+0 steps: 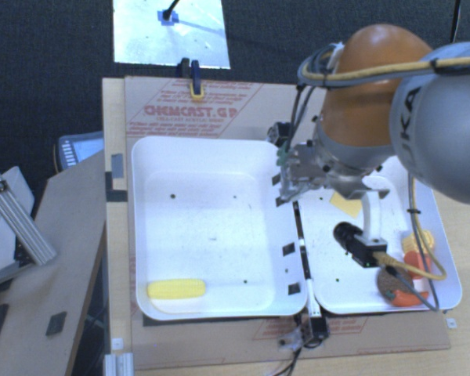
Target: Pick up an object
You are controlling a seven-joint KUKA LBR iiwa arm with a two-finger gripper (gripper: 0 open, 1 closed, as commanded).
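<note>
My hand (295,180) sits over the bins (219,151) where they meet, can't tell if it's spread or pressed together. I'd shift it over the yellow piece (346,204) before dropping.

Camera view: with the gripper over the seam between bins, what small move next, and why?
Probably slide the gripper toward the view's right, over the pale yellow piece in the right bin. Nothing graspable lies under it at the seam, and that piece looks nearest; the yellow object in the left bin lies farther off.
</note>
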